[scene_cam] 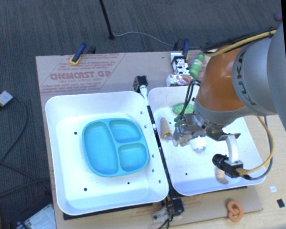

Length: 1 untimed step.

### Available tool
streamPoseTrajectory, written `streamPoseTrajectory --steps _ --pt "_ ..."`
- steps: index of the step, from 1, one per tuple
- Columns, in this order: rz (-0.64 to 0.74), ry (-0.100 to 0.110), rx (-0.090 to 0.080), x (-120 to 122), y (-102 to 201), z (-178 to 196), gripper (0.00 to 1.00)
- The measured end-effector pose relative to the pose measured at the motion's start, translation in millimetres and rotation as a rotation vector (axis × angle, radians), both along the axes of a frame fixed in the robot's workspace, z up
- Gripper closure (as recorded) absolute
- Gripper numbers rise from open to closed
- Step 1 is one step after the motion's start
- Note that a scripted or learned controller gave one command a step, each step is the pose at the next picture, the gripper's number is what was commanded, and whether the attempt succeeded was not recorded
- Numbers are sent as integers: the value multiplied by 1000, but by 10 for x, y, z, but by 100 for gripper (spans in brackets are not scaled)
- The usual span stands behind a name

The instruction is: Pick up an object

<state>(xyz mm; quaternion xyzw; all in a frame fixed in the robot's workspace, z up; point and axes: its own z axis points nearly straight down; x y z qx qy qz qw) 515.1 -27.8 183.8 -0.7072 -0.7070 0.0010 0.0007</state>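
Note:
My gripper [185, 136] hangs low over the middle of the right bin [190, 182], under the grey and orange arm. A tan cone-shaped object [165, 127] lies just left of it, near the bin's left wall. A green item [178, 109] shows just behind the gripper. A small white object [199, 144] sits right beside the fingers, partly hidden. A tan piece [221, 176] lies near the bin's front right, partly behind a black cable clamp. The wrist hides the fingertips.
The left bin [70, 194] holds a blue three-compartment plate [117, 145]. Small items stand on the cardboard behind the right bin [181, 70]. An orange ring [234, 210] lies on the board in front of the right bin. A yellow cable loops off the arm's right side.

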Motion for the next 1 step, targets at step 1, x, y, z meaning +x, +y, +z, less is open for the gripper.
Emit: streamPoseTrajectory --steps 1 --pt "2 0 1 8 500 0 100"
